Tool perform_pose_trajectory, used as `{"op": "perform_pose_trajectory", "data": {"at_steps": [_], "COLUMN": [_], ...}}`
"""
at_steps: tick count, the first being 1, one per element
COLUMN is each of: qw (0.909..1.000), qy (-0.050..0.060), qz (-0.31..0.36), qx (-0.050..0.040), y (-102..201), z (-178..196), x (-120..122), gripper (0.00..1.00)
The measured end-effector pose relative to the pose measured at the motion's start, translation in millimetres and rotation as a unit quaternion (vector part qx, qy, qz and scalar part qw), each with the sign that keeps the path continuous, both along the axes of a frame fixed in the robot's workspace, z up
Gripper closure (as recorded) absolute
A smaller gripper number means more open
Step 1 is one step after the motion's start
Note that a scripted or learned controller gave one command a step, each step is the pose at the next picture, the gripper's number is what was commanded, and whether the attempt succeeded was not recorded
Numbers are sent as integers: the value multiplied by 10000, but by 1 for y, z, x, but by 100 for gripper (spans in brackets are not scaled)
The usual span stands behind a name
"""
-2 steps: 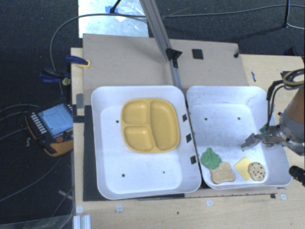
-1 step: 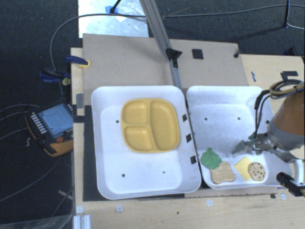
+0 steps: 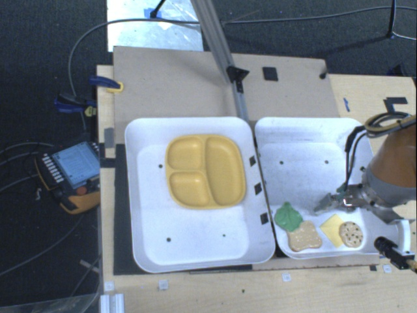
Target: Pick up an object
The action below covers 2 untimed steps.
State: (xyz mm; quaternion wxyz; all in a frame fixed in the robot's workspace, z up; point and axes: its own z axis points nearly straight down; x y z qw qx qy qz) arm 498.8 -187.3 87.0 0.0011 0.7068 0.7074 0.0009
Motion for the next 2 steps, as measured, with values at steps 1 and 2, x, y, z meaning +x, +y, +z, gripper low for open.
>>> {"op": "perform_pose_trajectory", "data": {"at_steps": [1,2], "qw": [10000,10000], "qy": [-57,-14], "qz": [-5,13], "qx": [-30,-12], "y": [-2,-12], "z": [13,69], "x": [3,5], "gripper": [100,100]}}
